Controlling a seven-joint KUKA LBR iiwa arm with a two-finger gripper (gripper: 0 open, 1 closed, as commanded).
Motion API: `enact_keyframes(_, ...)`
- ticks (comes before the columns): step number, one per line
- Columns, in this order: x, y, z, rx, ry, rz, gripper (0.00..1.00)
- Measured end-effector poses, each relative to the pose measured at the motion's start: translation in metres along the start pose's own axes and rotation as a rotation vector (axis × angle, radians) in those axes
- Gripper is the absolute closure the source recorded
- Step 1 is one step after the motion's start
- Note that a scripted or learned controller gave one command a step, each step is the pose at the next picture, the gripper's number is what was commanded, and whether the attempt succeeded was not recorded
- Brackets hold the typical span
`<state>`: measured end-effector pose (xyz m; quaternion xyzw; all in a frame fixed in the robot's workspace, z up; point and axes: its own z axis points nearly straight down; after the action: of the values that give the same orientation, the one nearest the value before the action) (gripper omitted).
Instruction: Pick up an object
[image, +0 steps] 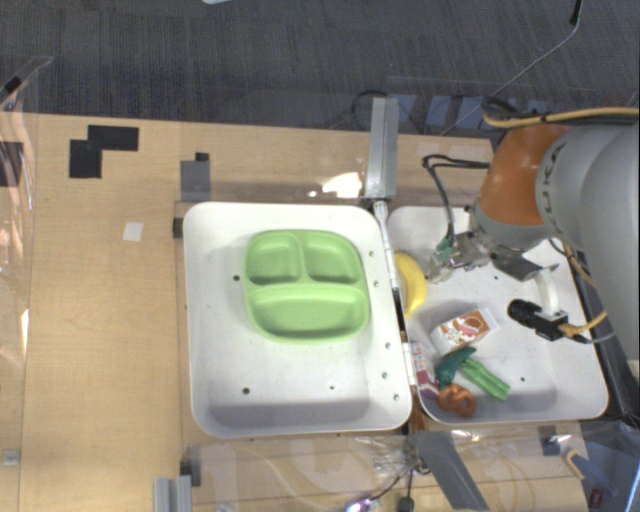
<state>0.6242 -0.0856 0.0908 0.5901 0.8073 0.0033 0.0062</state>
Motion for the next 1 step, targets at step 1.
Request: enact_keyframes(1, -0.0019, 0.0000, -0.0007, -0.002, -0.004, 0.001, 0.00)
